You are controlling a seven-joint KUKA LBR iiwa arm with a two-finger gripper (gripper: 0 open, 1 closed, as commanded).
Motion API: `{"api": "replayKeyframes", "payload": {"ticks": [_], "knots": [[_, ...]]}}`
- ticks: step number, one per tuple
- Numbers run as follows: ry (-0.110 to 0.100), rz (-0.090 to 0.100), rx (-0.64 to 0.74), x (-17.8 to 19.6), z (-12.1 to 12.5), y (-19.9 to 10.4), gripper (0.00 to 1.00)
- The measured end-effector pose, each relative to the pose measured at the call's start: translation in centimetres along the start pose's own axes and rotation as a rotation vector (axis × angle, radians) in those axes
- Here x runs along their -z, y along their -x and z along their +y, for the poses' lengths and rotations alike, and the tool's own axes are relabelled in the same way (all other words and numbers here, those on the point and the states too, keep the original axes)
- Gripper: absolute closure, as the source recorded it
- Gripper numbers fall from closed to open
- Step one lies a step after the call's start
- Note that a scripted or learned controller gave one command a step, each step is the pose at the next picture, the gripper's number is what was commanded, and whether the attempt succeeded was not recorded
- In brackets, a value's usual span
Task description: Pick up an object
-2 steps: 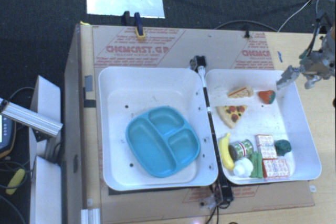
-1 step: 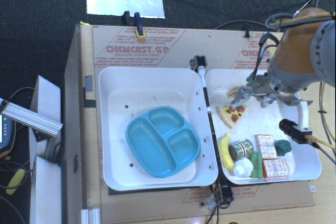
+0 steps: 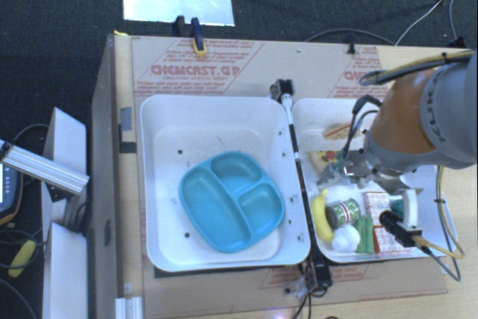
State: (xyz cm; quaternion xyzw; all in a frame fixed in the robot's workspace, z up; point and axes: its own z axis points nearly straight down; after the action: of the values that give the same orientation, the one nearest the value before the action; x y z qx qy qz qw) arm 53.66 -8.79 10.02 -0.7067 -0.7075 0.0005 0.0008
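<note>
The right bin (image 3: 314, 112) holds a heap of small things: a yellow banana (image 3: 320, 217), a can with a green label (image 3: 343, 213), a white round piece (image 3: 345, 237), a green item (image 3: 366, 235) and a red and white box (image 3: 379, 217). Pale wooden sticks (image 3: 336, 131) lie near the bin's far wall. My gripper (image 3: 336, 169) hangs low over the middle of this bin, just above the can and the banana's top end. The grey and orange arm (image 3: 418, 119) hides the bin's right part. A small red and yellow item (image 3: 325, 158) sits beside the gripper.
In the left bin (image 3: 172, 123) lies a blue divided plate (image 3: 231, 199). A black and white tool (image 3: 287, 116) rests along the wall between the two bins. Cables (image 3: 441, 235) trail at the right bin's front corner.
</note>
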Motion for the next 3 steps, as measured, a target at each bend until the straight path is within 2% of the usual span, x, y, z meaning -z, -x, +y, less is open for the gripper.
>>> {"api": "replayKeyframes", "payload": {"ticks": [1, 2, 3], "knots": [[0.003, 0.000, 0.002, -1.6, 3.7, 0.2, 0.00], [0.005, -0.001, 0.002, -1.5, 9.7, 3.3, 0.00], [0.004, 0.000, 0.003, -1.5, 12.3, 0.2, 0.00]]}}
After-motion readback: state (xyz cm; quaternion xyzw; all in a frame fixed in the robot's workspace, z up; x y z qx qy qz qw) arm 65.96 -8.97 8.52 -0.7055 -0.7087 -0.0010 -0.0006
